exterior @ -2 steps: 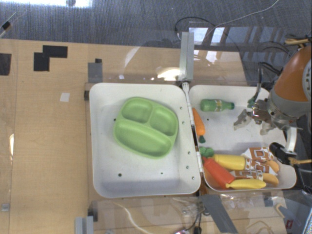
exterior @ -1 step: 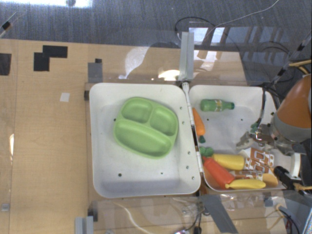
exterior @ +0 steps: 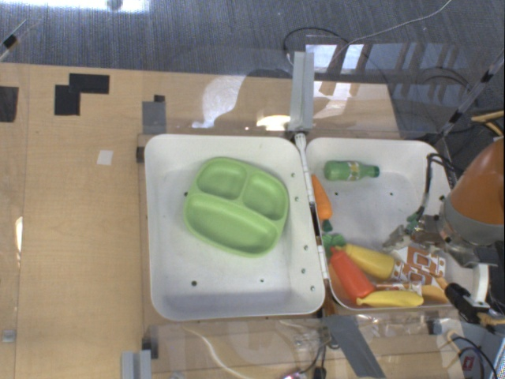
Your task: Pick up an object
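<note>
In the right bin (exterior: pixel 410 158), at about four o'clock, my hand (exterior: pixel 412 233) hangs low over the pile of toy food; whether it is wide or narrow I cannot tell. Just below it lie a yellow banana-like piece (exterior: pixel 371 260), a red pepper-like piece (exterior: pixel 349 275), a second yellow piece (exterior: pixel 390 298) and a patterned orange-and-white packet (exterior: pixel 420 265). A carrot (exterior: pixel 320 197) rests along the bin's nine o'clock wall, and a green bottle (exterior: pixel 351 170) lies on its side at twelve o'clock, well apart from my hand. On the counter (exterior: pixel 71 235), the left bin (exterior: pixel 170 290) holds a green divided plate (exterior: pixel 236 205).
</note>
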Robot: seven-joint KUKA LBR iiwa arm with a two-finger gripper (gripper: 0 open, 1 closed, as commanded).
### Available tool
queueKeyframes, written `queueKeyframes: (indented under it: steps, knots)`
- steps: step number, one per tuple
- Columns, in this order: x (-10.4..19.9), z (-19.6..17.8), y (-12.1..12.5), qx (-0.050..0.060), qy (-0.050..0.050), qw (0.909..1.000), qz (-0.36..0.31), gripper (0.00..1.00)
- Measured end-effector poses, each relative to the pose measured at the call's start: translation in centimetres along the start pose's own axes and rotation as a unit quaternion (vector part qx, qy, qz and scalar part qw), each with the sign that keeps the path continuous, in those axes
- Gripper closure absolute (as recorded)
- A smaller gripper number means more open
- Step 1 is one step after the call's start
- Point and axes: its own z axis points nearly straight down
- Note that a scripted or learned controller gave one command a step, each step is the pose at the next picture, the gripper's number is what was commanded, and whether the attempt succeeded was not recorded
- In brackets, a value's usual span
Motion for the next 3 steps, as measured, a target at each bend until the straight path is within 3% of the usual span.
queueKeyframes:
  steps: [1,2,3]
  knots:
    - [1.4,-2.5,8.2,0.009,0.0,0.9986,0.053,0.0]
    - [3.6,-2.4,1.9,0.009,0.002,0.9941,-0.108,0.0]
    - [3.8,-3.5,2.1,0.006,0.002,0.994,-0.109,1.0]
